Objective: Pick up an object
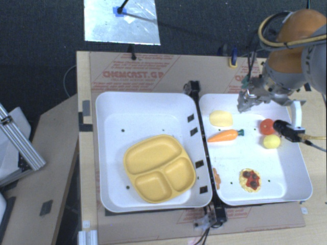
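Arm: the grey KUKA arm with the orange band reaches in from the right, above the far edge of the right bin.
Gripper: the two-finger gripper [247,102] hangs over the far part of the right white bin [291,190]; nothing can be seen between its fingers, and whether the jaws are released or clenched cannot be told at this angle.
Nearest candidate: a pale yellow rounded toy food piece [220,118] lies just beside and below the gripper, apart from it, so it is probably the piece being lined up.
Other candidates: an orange plastic carrot with a green tip [223,136] lies next to it; a red toy tomato [267,126] and a small yellow ball-shaped fruit [272,142] sit near the right wall; a small flat pizza-like disc with red topping [250,180] lies nearer the front.
Left bin: the left white bin [112,116] holds a yellow plastic three-compartment tray [159,167], too broad for this gripper to be a likely target.
Stage: approach, by judgement; nothing lifted yet.
Risk: the rounded piece may roll away if the fingers close off-centre.
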You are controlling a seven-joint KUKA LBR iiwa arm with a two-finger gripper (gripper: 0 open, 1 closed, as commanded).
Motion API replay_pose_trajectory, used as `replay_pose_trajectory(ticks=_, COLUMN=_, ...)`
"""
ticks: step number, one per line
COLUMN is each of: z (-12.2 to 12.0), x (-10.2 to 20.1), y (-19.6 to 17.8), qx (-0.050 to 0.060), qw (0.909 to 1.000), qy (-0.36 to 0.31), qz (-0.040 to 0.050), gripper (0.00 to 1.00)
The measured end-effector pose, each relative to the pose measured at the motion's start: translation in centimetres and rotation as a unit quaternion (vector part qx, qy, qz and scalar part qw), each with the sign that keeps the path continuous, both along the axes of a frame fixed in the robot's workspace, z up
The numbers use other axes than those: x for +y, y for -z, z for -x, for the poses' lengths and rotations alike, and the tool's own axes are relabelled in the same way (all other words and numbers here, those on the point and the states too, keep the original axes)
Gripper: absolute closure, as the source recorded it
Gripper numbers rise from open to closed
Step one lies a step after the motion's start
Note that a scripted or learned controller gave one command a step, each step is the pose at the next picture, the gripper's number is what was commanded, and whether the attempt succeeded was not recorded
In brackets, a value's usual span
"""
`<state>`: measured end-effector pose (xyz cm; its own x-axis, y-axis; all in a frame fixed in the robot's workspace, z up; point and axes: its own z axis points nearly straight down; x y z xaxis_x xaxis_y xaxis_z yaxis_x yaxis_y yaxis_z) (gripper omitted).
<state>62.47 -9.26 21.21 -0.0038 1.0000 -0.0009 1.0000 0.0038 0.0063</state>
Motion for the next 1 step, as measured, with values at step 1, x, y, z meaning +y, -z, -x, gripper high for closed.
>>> replay_pose_trajectory(ticks=1, z=-0.1, x=0.0, y=-1.47, qx=0.001, qw=1.0, qy=0.0, qz=-0.0004, gripper=1.0)
